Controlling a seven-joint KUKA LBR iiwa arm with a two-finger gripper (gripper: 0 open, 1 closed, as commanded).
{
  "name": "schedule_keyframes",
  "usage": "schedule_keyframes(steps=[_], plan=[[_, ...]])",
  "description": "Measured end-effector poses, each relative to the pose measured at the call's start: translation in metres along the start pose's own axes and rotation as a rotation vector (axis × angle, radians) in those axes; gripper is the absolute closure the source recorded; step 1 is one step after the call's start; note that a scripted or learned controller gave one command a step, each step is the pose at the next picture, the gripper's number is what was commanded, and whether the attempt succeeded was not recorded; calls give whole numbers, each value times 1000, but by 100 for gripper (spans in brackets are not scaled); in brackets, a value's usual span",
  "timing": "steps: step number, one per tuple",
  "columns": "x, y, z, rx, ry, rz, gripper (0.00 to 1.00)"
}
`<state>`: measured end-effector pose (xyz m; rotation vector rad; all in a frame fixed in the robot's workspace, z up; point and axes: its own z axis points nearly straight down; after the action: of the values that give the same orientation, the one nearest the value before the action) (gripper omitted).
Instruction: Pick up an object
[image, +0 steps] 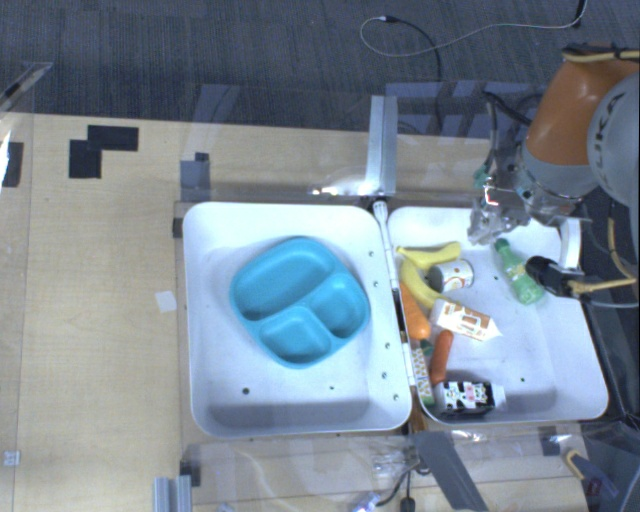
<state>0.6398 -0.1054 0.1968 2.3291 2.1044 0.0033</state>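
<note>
Black-and-white carton clear; arm overhangs green bottle.

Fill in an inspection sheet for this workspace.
Surface: wooden bench bearing a left bin and a right bin.
Job's things: right bin holds a banana, carrot, green bottle, small can, carton and a black-and-white box.
Clutter: blue divided plate in the left bin.
Grippers: tool above the right bin's far edge.
Cables: thin wire on the floor behind.
Surroundings: dark carpet.
</note>
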Motion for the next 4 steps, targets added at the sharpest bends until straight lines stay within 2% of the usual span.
schedule_keyframes(steps=[1, 2, 3, 4], plan=[[-55, -16, 6, 0, -1, 41, 100], [3, 31, -56, -5, 0, -71, 100], [-7, -50, -69, -3, 0, -129, 100], [-81, -64, 48, 1, -1, -43, 100]])
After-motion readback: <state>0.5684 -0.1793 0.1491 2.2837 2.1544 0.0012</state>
